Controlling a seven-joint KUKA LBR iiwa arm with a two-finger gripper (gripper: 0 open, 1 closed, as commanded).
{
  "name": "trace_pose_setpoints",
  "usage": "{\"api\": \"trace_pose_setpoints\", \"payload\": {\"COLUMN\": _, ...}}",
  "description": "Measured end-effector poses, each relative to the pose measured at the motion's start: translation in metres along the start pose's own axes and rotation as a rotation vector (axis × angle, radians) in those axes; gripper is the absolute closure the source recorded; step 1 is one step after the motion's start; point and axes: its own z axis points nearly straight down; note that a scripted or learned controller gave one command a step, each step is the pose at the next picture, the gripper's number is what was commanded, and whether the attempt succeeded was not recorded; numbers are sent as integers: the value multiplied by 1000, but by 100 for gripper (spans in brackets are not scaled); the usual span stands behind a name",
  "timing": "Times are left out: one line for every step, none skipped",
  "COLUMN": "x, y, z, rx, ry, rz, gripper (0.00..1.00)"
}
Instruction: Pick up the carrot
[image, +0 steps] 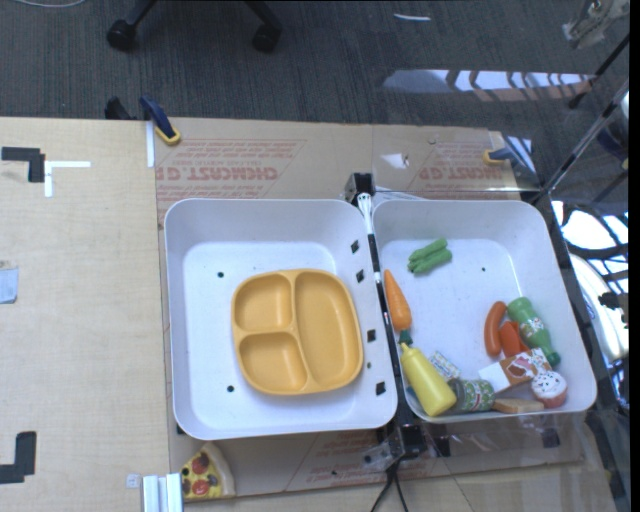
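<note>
A: Left bin (180, 300): yellow divided plate (297, 331), centred, left of the carrot (397, 302).

B: Carrot?

A: Right bin (555, 260), against its left wall, lengthwise. Yellow bottle (427, 381) just below the carrot, nearly touching. Green beans (430, 256) above and right of it. Sausage (494, 329) and green bottle (532, 330) well right of the carrot.

B: Hand?

A: Cannot tell.

Colours, both bins (190, 300)
You have white bins, yellow divided plate (297, 330), orange carrot (398, 302), green beans (430, 256), yellow bottle (427, 380).
</note>
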Motion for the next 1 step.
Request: {"api": "trace_pose_setpoints", "payload": {"x": 0, "y": 0, "z": 0, "rx": 0, "ry": 0, "rz": 0, "gripper": 0}}
